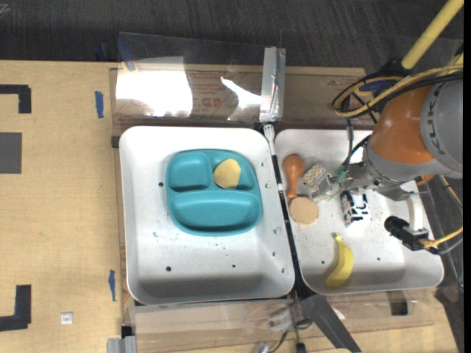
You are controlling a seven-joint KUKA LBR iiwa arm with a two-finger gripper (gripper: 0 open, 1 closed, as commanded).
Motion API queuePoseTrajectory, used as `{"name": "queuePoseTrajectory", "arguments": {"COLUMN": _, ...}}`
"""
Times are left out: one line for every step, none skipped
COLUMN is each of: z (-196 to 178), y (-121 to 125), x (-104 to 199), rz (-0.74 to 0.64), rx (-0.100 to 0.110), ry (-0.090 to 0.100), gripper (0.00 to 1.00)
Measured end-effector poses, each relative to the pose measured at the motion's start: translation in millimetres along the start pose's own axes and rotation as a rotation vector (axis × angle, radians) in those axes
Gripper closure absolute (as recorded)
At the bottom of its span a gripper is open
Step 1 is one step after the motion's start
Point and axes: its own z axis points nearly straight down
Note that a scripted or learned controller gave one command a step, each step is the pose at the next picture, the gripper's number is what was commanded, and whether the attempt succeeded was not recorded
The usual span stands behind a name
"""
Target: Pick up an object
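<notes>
- Hovering my hand (346,190) low in the right bin (423,271); can't tell its opening.
- Silver wrapper (316,179) lies just left of it, touching the round bun (303,211); banana (340,262) sits nearer the front.

Left white bin (140,219): a teal three-compartment plastic tray (213,193) fills its middle, a round yellow ball-like item (227,173) in the tray's far right compartment. Bare floor on all sides of the tray, widest at the near edge.

Right white bin (383,267): a crowded far-left corner, with an orange-brown pestle-shaped item (294,172), a tan round bun-like item (304,211) and a speckled crumpled lump (316,178) close together. A yellow banana (341,262) lies near centre. Open floor at near left and near right.
</notes>
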Motion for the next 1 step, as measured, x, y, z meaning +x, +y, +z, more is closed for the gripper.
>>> {"name": "queuePoseTrajectory", "arguments": {"z": -1.9, "y": -56.5, "x": -19.3, "rz": -0.028, "rx": -0.007, "ry": 0.001, "gripper": 0.00}}
